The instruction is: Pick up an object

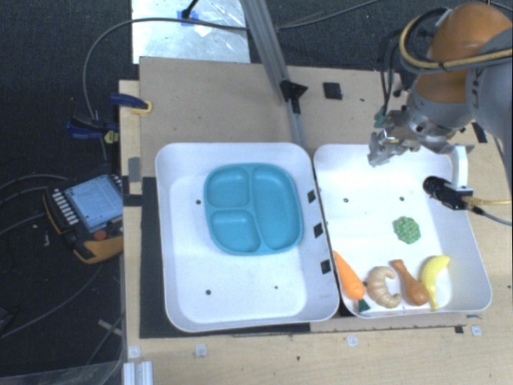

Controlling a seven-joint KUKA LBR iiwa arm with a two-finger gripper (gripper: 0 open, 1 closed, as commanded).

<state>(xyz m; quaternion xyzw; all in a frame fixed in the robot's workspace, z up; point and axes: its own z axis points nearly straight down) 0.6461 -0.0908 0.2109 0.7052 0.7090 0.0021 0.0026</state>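
Camera view: gripper point(383, 152), finger state impossible to tell, hovers over right bin point(457, 215), well apart from broccoli point(407, 229).

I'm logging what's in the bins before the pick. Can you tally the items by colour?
Orange: 1, carrot
Green: 1, broccoli
Yellow: 1, banana
Brown: 1, drumstick
Tan: 1, croissant
Blue: 1, divided plate
Total: 6

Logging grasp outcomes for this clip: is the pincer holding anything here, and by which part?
Nothing is held. The pincer hangs over the right bin's far corner, well apart from the toy food near the front.
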